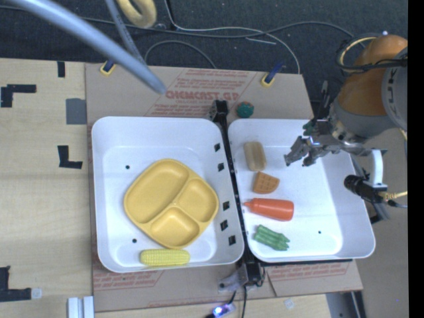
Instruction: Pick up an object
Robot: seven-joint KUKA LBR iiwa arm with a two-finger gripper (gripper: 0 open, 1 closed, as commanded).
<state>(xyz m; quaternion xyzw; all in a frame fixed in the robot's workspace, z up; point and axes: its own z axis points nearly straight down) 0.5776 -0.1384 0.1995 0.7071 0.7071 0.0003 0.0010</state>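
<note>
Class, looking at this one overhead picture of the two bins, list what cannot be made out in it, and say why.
- Gripper: too small and dark in the camera view to tell its state.
- Teal object behind the bins: too small to identify.
- Yellow object at the top: cut off by the edge.
- Waffle piece: surface detail is blurred.

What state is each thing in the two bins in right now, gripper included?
gripper: over the right bin's upper part, nothing seen between its fingers
bread piece: lying in the right bin, untouched
waffle: lying flat below the bread piece
carrot: on its side
green beans: lying near the front
yellow tray: flat in the left bin
corn cob: on its side by the tray
</note>
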